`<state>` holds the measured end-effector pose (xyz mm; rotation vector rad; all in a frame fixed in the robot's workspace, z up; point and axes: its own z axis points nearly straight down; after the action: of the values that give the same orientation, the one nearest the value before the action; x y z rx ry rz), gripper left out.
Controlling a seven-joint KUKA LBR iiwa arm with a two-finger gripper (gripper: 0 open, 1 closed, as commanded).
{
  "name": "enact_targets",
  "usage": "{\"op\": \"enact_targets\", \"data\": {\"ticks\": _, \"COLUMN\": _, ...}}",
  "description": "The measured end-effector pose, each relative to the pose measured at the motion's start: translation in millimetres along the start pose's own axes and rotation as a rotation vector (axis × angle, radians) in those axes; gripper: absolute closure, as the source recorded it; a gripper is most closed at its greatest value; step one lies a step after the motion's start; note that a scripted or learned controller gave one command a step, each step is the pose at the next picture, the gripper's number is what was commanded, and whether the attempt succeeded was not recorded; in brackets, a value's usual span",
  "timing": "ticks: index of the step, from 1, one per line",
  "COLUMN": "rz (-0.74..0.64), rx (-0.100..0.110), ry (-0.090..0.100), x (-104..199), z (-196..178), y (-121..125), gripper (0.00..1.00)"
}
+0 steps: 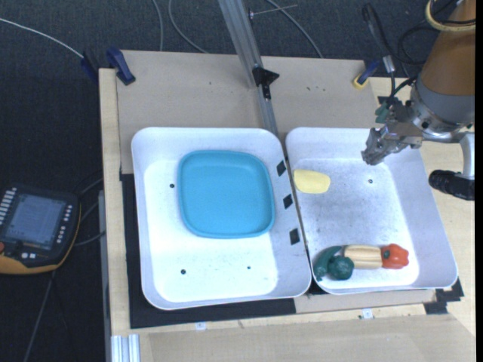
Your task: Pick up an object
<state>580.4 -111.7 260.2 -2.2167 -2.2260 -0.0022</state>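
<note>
A pendant [34, 228] with a dark screen lies on the dark floor, off the tabletop's [189, 89] left edge. Two blue clamps [121, 66] grip the tabletop's far left corner, and a metal bar [245, 40] slants across its far edge down to the gap between the two bins.

The left bin [151, 277] holds a blue plate [226, 193], lying flat and nearer the bin's far edge than its near one.

The right bin [438, 255] touches the left bin along their shared edge. A yellow piece [312, 181] lies by that bin's left edge, toward the far side. Along the near edge sits a row of three things touching one another: a dark green piece [334, 265] in the near left corner, a tan piece [362, 256] in the middle, and a red piece [395, 256] on the right.

The tool [374, 154] hangs over the right bin's far right part, well apart from the yellow piece and from the row at the near edge. Nothing shows between its tips; whether it is wide or narrow cannot be told from this view. The arm [453, 66] rises from it toward the tabletop's far right corner, with another blue clamp [367, 72] just left of it.
</note>
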Motion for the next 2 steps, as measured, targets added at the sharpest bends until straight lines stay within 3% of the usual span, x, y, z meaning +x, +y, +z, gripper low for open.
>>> {"op": "enact_targets", "data": {"ticks": 2, "rz": -0.001, "rx": 0.002, "ry": 0.000, "x": 115, "z": 11, "y": 10, "gripper": 1.00}}
